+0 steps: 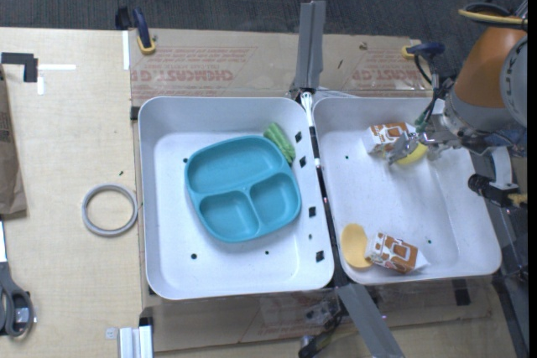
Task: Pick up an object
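Left to right: on the bench we've got a roll of tape (110,209), then the left bin (159,197) with a blue divided plate (243,188) and a green item (281,142) tucked at its upper right edge. In the right bin (453,214): a yellow piece (356,246) just beside a printed packet (394,252) near the front wall, and a second printed packet (388,136) near the back. The gripper (417,143) is down at that back corner, right by a small yellow object (409,155) that touches the second packet. We can't tell the pincer's state from here, and nothing visibly sits in it. Our read: yellow object is the target. To do it well we'd centre on it, keep clear of the packet so we don't snag both, close fully before lifting, lift straight up slowly.
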### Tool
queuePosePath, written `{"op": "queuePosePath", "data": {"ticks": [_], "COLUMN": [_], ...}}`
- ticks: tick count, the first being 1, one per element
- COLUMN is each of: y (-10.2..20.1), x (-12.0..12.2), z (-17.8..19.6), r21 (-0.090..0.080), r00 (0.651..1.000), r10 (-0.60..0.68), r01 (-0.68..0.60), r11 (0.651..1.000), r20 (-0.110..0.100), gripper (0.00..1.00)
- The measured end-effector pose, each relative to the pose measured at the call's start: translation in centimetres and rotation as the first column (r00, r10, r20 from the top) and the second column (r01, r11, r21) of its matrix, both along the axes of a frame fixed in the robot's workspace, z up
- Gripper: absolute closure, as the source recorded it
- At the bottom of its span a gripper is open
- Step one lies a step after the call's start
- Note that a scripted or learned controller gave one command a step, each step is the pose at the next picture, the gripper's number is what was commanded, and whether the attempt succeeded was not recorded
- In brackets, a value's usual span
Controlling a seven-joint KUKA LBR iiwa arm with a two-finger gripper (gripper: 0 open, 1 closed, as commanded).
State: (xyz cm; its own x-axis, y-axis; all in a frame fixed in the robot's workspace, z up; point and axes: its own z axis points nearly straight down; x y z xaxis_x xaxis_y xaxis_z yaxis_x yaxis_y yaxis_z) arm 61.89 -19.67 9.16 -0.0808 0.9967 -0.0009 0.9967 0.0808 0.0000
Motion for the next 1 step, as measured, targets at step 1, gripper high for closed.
{"op": "queuePosePath", "data": {"ticks": [1], "y": [3.82], "x": [3.58], "z": [-0.15], "r21": [0.002], "r00": [0.967], "r10": [0.256], "r01": [-0.256], "r11": [0.967], "r20": [-0.015], "gripper": [0.00]}}
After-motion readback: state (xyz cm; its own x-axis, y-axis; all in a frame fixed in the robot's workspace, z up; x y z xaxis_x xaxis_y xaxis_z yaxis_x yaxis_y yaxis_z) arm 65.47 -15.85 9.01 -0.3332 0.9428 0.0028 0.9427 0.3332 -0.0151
